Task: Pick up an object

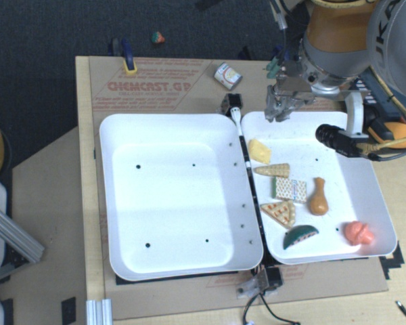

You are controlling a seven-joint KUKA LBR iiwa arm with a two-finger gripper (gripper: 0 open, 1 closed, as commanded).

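The gripper (pixel 279 114) is hanging over the right bin (pixel 379 202)'s far edge; I cannot tell its state. Nothing is being lifted: the toy drumstick (pixel 318 196) and cheese wedge (pixel 260 151) are lying untouched.

The arm (pixel 352 26) runs off the top and right edges, so most of it is cut away. Its gripper (pixel 279 114) hangs over the right bin's (pixel 379 202) far rim, too small and dark to read. A tiny coloured thing (pixel 158 38) on the floor is too small to name.
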